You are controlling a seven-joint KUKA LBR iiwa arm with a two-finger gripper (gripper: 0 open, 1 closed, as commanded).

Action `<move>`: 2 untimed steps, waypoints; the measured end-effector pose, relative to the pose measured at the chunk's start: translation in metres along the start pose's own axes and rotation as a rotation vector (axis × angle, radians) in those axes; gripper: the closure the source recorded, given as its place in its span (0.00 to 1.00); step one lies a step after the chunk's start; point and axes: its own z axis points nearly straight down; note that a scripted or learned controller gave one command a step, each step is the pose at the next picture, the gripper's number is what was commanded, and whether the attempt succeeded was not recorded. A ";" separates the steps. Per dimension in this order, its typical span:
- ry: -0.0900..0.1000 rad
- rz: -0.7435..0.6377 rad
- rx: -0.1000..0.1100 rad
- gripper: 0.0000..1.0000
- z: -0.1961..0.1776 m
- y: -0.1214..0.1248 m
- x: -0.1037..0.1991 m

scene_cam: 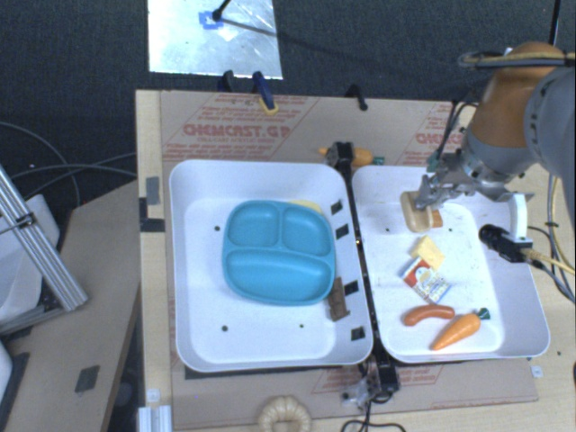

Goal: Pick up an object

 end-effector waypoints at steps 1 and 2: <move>0.000 -0.001 0.000 1.00 -0.045 0.005 -0.003; 0.001 -0.003 0.003 1.00 -0.066 0.006 -0.003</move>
